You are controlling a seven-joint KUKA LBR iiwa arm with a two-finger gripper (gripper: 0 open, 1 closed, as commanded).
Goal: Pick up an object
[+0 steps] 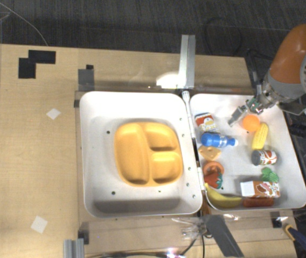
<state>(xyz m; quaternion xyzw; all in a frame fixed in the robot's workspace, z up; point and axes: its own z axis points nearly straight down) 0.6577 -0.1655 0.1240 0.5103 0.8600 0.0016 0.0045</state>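
The gripper (239, 114) hangs over the far part of the right bin (298, 171), reaching in from the right at the end of the grey arm (295, 63) with its orange band. How far its fingers stand apart cannot be told from this view, and nothing is seen held between them. Just beside it on the right lies an orange ball (250, 122), and beyond that, nearer the camera, an ear of yellow corn (260, 135). To its left sits a small red and white packet (205, 122) near the wall between the bins. Nearer the camera than the gripper and slightly left lies a blue bottle (217, 140) on its side, with a tan wedge-shaped piece (211, 153) just under it and a red toy (213, 173) below that. Further toward the camera lie a small dark can with a red label (264, 157), a green piece (270, 174), a brown and red carton (260, 190), and a yellow banana (223, 199) along the near wall. Well to the left of the gripper, the left bin (96, 144) holds a yellow divided tray (147, 152) with three compartments, lying flat in its middle.
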